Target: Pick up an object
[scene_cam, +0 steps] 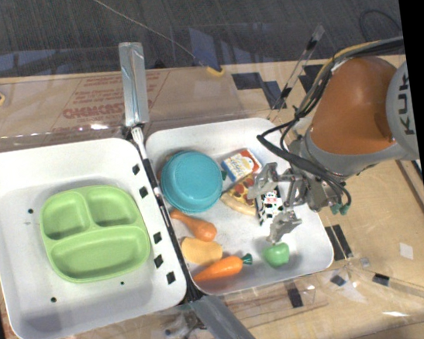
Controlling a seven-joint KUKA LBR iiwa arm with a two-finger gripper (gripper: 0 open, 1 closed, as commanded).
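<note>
My gripper (pixel 273 205) is over the right side of the right bin (pixel 317 248). A small black-and-white spotted toy (pixel 270 207) sits between its two grey fingers (pixel 284 227), which touch it on either side. Just below lies a green apple (pixel 277 255). In the same bin are a teal bowl (pixel 191 181), a pizza slice (pixel 241 196), a snack packet (pixel 240 165), a small orange carrot (pixel 194 223), a yellow-orange piece (pixel 200 249) and a bigger carrot (pixel 220 269).
The left bin (pixel 13 255) holds a green divided plate (pixel 94 232). A metal divider bar (pixel 133 82) stands behind the seam between the two bins. Black cables hang from the orange-banded wrist (pixel 353 113) over the right bin's right edge.
</note>
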